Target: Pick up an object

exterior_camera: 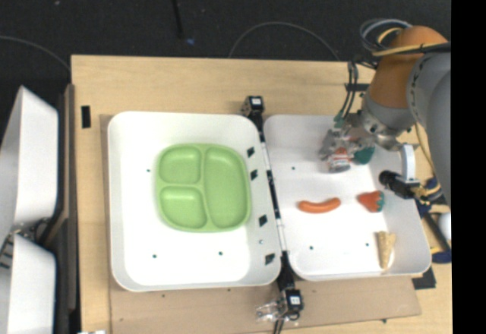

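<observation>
Camera view: hot dog (319, 206), orange-red and slightly curved (jaws' (339, 159) state unclear), lies in right bin (304, 143).

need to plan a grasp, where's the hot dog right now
The hot dog lies in the right bin, near its middle, left of the red piece and below the gripper.

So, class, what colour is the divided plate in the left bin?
Light green, clearest in the camera view.
</observation>
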You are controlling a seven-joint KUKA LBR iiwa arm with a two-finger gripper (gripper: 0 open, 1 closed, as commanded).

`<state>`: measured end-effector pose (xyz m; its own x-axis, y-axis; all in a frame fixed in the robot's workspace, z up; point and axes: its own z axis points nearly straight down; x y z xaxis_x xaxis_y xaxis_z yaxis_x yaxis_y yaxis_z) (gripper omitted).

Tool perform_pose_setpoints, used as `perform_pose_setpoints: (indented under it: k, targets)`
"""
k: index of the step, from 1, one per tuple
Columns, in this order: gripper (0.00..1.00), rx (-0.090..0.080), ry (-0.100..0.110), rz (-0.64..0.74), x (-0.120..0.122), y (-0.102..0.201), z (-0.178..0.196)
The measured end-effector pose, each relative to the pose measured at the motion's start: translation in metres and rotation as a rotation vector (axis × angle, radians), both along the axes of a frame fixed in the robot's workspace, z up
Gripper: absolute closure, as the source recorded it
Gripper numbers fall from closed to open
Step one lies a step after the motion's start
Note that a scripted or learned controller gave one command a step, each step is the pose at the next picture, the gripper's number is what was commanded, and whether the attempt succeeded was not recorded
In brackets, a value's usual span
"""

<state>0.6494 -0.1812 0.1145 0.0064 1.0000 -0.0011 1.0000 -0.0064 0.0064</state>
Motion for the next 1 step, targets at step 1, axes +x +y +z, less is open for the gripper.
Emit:
perform_pose_setpoints:
  k: [1]
  targets:
    - [1.00, -0.001, -0.002, 0.009, 0.0092, 0.0040, 0.0607]
